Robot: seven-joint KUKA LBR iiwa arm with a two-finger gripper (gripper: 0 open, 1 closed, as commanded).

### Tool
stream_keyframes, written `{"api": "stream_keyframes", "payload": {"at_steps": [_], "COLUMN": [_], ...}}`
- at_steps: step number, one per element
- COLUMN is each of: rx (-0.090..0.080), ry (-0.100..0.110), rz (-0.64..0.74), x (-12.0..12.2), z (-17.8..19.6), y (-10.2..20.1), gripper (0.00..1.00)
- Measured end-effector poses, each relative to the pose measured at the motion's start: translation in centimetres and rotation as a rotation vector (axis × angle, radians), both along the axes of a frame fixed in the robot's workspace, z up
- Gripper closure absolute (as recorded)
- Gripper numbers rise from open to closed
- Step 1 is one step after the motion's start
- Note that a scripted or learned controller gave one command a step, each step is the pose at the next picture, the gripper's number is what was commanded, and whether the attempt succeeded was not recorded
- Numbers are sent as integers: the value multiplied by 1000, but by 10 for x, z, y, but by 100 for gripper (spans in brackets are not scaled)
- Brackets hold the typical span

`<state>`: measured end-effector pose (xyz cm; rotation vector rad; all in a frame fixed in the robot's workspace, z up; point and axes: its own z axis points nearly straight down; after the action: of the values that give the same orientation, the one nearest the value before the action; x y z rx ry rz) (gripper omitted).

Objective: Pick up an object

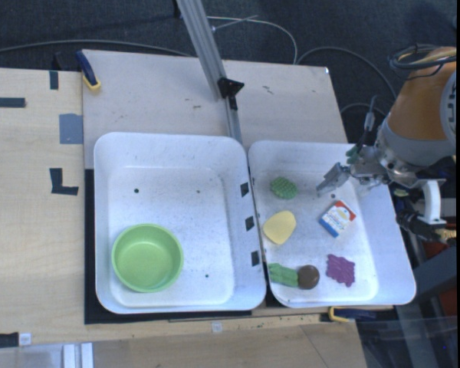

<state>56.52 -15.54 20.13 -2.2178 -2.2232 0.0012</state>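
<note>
Camera view, arm: grey arm with orange band comes in from the right, wrist over the upper right part of the right bin (383,205).
Gripper (331,180): hangs above the bin floor, fingers reaching left and down; spread apart, nothing between them.
Nearest object: small white carton with red and blue print (337,218), lying just below the fingertips, apart from them, tilted on the bin floor.
Other candidates: green ridged piece (284,188) to the gripper's left; yellow lump (279,227) lower left; purple piece (340,270) near the front; brown ball (308,277) touching a green block (284,274) at the front edge.
Left bin (107,152): holds a green bowl (147,257), well apart from the gripper.
Risk, aim: the gripper sits between carton and green ridged piece, over bare floor; a straight descent likely closes on nothing.
Risk, carton: flat and tilted, so the fingers could push it aside or pinch only a corner and drop it.
Risk, wall: the wrist rides close to the bin's right rim; a low reach may catch it.
</note>
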Motion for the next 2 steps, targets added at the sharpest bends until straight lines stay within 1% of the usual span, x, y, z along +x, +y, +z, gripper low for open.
{"api": "stream_keyframes", "payload": {"at_steps": [1, 2], "rx": [0, -1], "ry": [0, 4], "rz": [0, -2], "x": [0, 0], "z": [0, -45], "y": [0, -5], "gripper": [0, 0]}}
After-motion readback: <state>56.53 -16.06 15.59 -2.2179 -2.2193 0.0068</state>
